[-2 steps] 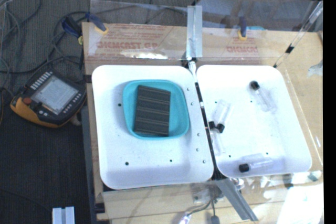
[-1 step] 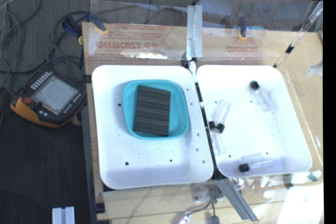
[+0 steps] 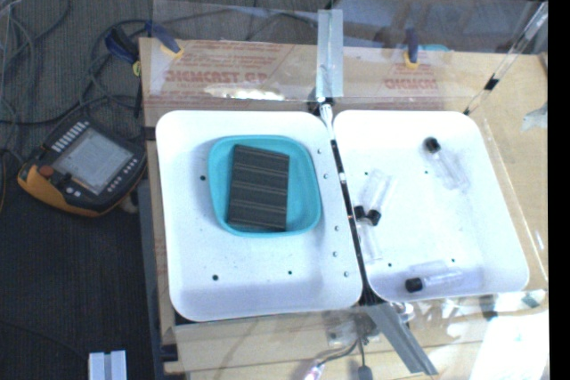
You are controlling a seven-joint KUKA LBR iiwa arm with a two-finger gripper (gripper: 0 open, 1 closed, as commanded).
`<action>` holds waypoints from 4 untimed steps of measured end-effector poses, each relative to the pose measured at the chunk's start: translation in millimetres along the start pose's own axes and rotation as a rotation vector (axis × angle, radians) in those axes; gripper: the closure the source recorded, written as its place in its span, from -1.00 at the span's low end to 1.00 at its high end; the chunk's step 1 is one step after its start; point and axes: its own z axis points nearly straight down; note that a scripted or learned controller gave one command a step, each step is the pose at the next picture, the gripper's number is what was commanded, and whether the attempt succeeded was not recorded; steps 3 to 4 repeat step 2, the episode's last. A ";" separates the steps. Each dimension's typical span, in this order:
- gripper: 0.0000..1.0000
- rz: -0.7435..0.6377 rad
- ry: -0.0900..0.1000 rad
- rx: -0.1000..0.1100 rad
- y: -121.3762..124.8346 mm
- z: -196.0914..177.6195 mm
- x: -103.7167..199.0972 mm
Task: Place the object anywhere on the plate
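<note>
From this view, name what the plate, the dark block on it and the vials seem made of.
Plate: likely plastic, smooth teal, soft sheen.
Block: dark grey, matt, ribbed in bands; perhaps foam or rubber, hard to tell.
Vials: clear plastic or glass, see-through with black caps.

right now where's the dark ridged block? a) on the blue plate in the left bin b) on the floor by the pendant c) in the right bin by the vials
a: the block lies flat on the plate in the left bin.
</note>
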 end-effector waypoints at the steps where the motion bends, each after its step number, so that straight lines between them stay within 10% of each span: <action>1: -1.00 0.000 0.000 0.000 0.0 0.0 0.0; 4: -1.00 0.000 0.000 0.000 0.0 0.0 0.0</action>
